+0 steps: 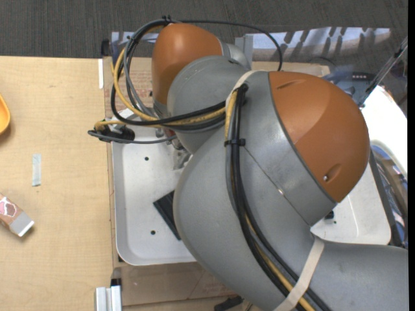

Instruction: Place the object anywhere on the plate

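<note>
The surface [52, 173] is pale wood, dark carpet beyond it at twelve o'clock. Nearest, the grey arm [259, 193] with its orange caps covers most of the scene from five o'clock inward. Beneath it lies a white bin [133, 199], with a dark flat shape [167, 211] partly exposed at the arm's edge; whether that is the plate cannot be established. The object's position cannot be determined either. The tool is obscured, so its state cannot be told. At nine o'clock a small wrapped item [14, 216] lies on the wood. Recommended: descend slowly, confirm the grasp before transfer. No legible writing.
</note>
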`<state>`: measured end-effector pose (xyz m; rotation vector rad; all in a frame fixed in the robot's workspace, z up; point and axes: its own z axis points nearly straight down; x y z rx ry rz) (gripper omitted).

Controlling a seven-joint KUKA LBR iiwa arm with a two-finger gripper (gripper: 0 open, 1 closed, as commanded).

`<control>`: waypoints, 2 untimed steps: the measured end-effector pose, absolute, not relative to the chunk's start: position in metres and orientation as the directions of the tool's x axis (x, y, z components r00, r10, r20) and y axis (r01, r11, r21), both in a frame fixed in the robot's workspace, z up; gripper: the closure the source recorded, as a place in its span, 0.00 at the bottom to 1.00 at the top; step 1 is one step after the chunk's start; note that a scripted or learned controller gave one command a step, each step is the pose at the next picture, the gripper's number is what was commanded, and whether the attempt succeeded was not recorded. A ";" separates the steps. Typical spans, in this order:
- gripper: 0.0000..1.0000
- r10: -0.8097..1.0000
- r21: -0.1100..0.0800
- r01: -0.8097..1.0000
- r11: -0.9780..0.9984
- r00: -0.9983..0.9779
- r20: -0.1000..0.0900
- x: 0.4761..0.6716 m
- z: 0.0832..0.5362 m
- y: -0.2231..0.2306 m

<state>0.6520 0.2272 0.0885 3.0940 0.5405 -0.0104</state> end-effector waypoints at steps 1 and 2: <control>0.00 0.202 0.002 0.202 -0.979 0.979 -0.004 0.648 0.089 0.226; 0.00 0.198 0.003 0.198 -0.980 0.980 -0.005 0.653 0.107 0.226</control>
